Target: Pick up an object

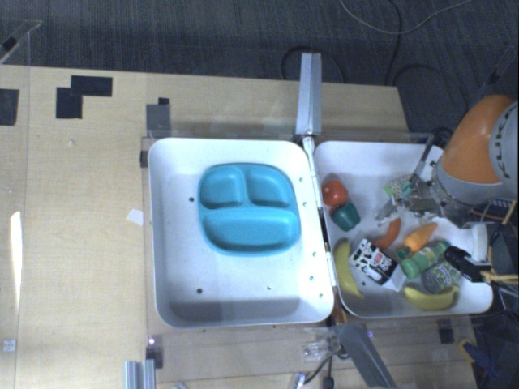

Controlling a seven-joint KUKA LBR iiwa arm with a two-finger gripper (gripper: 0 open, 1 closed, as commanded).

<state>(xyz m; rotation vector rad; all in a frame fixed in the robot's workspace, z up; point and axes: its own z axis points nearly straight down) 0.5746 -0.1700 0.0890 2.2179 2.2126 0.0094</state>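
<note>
Approach looked to be the step in hand: the gripper hung over the right bin, near a carrot amid toy food. Whether it was open or held anything, I could not tell. Next: descend squarely, then close.

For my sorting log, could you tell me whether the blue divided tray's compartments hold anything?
Empty: the blue divided tray lies flat in the left bin, all three compartments bare.
</note>
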